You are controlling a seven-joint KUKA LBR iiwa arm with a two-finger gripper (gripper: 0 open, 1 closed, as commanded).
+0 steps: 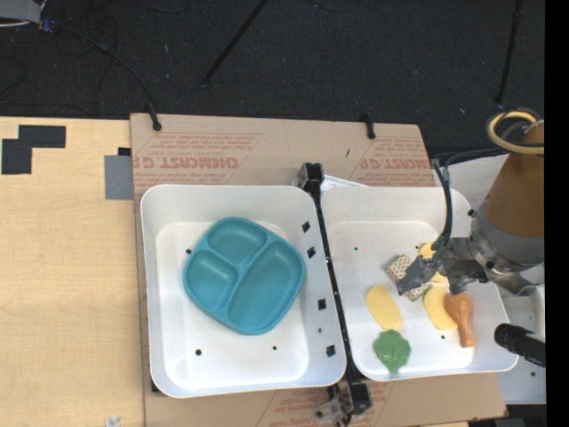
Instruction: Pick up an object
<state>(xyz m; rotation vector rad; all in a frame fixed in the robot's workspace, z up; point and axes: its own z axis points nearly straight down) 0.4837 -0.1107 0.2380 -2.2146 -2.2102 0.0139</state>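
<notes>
Gripper [418, 278], jaw state indiscernible, low over the right white bin [356, 238] beside a small speckled grey block [399, 265], probably light and rigid, best pinched across its flat sides

We see the bench evenly and fairly brightly lit from above, while the upper part of the frame falls away into a dark, almost black floor where thin cables barely show. The two shallow white plastic bins [233, 201] sit near overexposure, their walls pale and low in detail, though soft grey shading still marks the inner corners. The teal sectioned plastic plate [244, 275] at centre left throws only a faint, diffuse shadow and carries mild sheen rather than hard glare. Small items at lower right look soft and slightly smeared. Overall the picture is low in resolution and a little grainy, and straight edges show no obvious bending.
</notes>
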